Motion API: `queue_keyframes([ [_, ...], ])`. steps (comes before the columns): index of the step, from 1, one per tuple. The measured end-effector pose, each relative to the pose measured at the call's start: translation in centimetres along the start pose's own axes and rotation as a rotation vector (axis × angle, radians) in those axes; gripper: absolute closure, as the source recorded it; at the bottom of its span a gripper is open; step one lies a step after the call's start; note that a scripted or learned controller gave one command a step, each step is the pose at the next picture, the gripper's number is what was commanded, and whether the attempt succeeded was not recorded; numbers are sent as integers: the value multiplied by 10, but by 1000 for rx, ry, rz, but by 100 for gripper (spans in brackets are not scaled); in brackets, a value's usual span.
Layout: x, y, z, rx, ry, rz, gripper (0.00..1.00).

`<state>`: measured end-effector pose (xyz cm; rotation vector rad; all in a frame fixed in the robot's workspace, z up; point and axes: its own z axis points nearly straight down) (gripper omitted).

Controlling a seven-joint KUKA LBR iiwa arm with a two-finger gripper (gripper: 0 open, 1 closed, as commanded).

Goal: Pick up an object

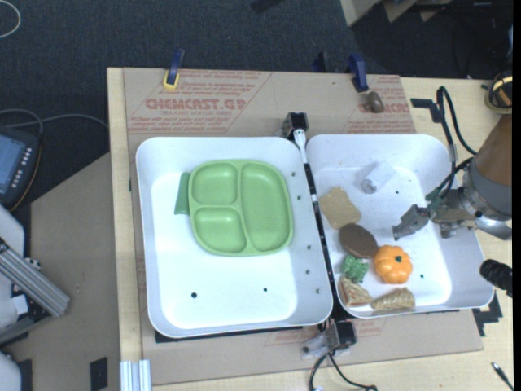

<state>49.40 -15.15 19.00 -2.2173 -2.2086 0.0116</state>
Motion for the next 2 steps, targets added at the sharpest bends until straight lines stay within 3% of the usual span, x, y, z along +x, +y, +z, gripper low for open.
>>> queue_keyframes([
  [1,0,3,-6,-13,-3,-3,0],
  [2,6,8,39,-8,-1,-4,0],
])
